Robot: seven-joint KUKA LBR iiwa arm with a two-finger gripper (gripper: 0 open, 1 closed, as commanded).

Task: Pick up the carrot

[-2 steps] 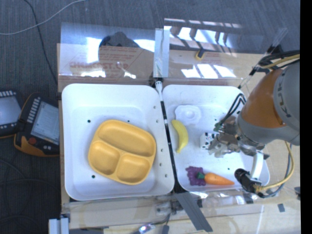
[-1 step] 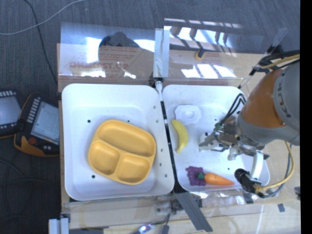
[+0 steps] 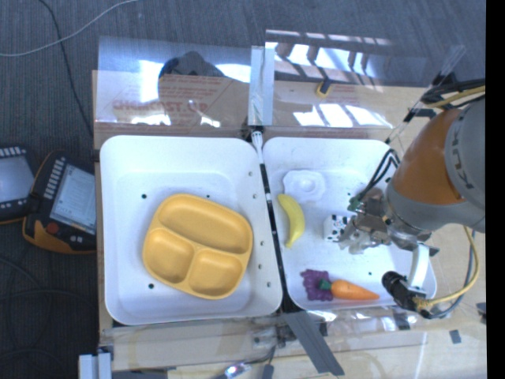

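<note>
Likely a light, rigid, smooth plastic toy, the carrot (image 3: 353, 291) lies at five o'clock in the right bin (image 3: 371, 152), touching purple grapes (image 3: 317, 283); grip mid-body across its width; whether the gripper (image 3: 357, 235) is spread, I cannot tell

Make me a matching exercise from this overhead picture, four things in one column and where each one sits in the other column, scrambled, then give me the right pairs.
Things:
1. carrot
2. banana
3. yellow tray
4. grapes

Places:
A. middle of the left bin
B. right bin, near its front edge, orange, pointing right
C. right bin, along the divider side, curved and yellow
D. right bin, purple, touching the carrot's thick end

Pairs: 1-B, 2-C, 3-A, 4-D
</note>
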